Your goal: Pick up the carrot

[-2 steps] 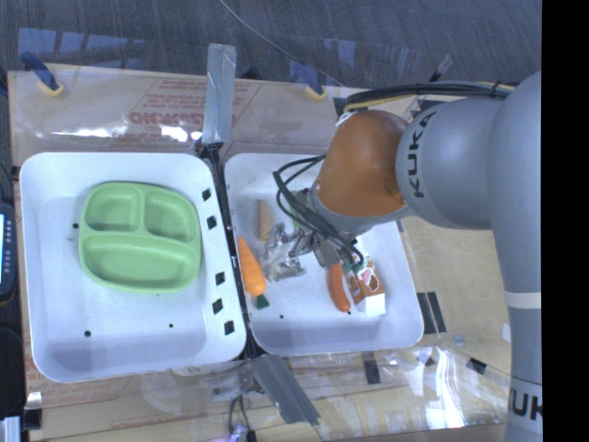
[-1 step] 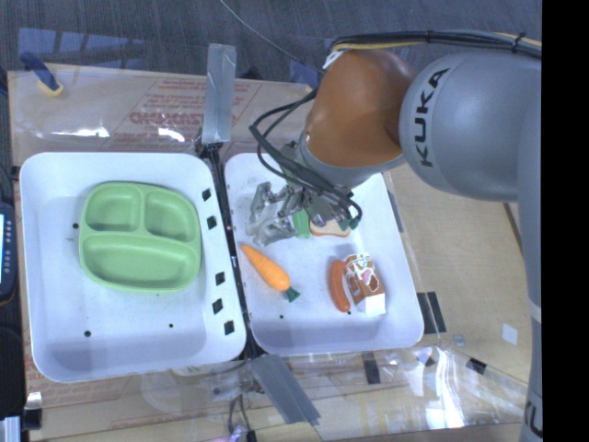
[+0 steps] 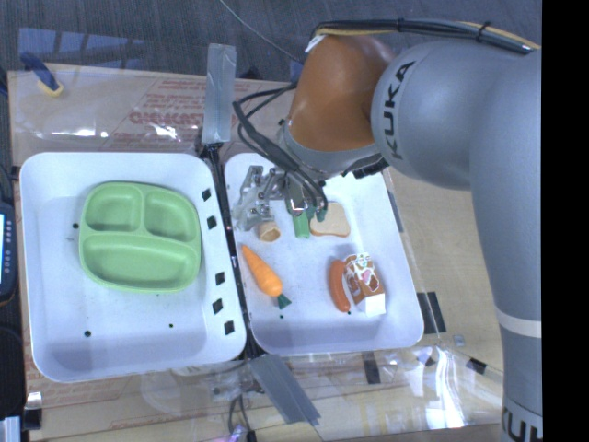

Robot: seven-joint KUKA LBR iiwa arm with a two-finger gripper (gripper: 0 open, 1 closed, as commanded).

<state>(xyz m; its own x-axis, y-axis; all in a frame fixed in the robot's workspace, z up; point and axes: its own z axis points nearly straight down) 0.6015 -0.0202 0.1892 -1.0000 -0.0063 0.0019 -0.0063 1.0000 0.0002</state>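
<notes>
Bulky grey arm (image 3: 460, 127) with black KUKA lettering, glossy orange band, black cables looping round the wrist

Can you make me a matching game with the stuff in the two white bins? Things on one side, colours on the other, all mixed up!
Things:
1. carrot
2. divided plate
3. slice of toast
4. hot dog

Colours:
A. light green
B. reddish brown
C. orange with a green tip
D. tan

Pairs: 1-C, 2-A, 3-D, 4-B

Carrot (image 3: 262, 273) lies below the claw (image 3: 256, 205).
</notes>
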